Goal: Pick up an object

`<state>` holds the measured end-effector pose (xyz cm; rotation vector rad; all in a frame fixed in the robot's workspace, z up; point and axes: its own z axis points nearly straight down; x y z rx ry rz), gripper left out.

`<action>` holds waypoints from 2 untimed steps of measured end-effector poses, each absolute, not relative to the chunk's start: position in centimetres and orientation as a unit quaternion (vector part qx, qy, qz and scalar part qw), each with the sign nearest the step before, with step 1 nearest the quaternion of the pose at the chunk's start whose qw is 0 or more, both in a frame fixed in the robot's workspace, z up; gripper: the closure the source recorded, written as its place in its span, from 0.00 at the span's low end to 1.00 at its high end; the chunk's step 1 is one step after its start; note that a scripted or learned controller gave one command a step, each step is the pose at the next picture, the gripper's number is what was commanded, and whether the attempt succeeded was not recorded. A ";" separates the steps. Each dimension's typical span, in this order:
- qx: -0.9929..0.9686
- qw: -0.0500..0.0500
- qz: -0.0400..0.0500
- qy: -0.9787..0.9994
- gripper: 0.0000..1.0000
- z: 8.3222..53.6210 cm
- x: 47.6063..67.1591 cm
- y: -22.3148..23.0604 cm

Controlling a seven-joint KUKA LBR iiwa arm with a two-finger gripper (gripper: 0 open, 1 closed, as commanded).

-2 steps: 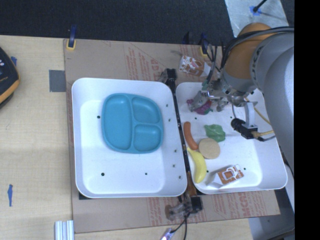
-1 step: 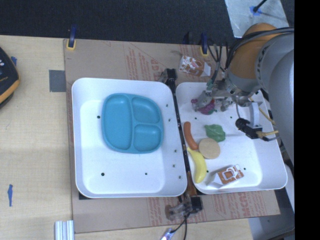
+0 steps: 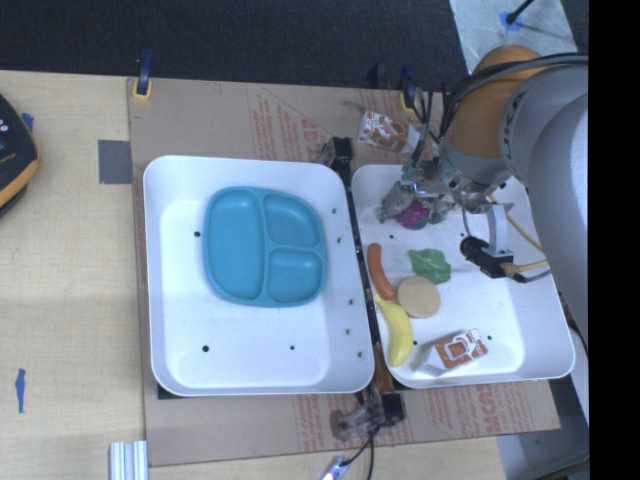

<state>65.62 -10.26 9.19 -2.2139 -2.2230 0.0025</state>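
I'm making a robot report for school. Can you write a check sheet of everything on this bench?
Surface: wooden bench with brown cardboard under two white bins.
Job's things: right bin holds a purple object, green object, sausage, round tan piece, banana and small carton.
Clutter: left bin holds a blue divided plate; a small packet lies on the cardboard.
Grippers: gripper low over the purple object; jaws too hidden to judge.
Cables: wires run along the arm.
Surroundings: dark floor, yellow-black device at left.
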 end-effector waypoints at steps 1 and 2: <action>-0.706 0.000 0.001 -0.708 0.00 9.2 65.6 -14.5; -0.705 0.002 0.002 -0.709 1.00 10.2 65.6 -14.5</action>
